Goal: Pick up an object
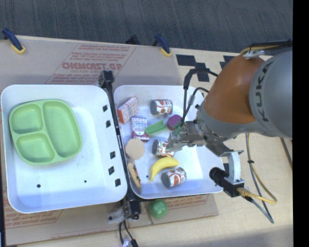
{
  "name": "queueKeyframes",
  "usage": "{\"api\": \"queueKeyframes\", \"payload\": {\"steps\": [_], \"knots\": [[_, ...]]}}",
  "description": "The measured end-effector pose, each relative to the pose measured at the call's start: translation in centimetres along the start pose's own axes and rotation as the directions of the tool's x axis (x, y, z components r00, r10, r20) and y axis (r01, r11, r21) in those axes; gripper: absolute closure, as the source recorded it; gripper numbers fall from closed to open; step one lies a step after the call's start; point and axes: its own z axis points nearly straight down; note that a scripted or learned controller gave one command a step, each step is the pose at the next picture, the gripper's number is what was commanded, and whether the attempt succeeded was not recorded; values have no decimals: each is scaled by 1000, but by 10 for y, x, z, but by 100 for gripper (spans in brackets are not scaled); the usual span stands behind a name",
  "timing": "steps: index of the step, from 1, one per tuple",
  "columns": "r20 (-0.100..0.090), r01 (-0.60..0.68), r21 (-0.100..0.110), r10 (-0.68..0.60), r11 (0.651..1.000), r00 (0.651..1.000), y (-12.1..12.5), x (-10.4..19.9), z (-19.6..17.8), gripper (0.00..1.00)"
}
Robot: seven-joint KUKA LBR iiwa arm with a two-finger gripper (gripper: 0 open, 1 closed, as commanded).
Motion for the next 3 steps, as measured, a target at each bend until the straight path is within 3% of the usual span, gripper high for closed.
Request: {"api": "queueKeyframes", "payload": {"steps": [1,2,3], "knots": [[0,-3,-2,3,1000,1000,65,-66,3,100],[-2,-1,-1,1,1000,1000,41,-17,-18,100],[-1,-1,-5,1,1000,1000,29,-9,-39,100]]}}
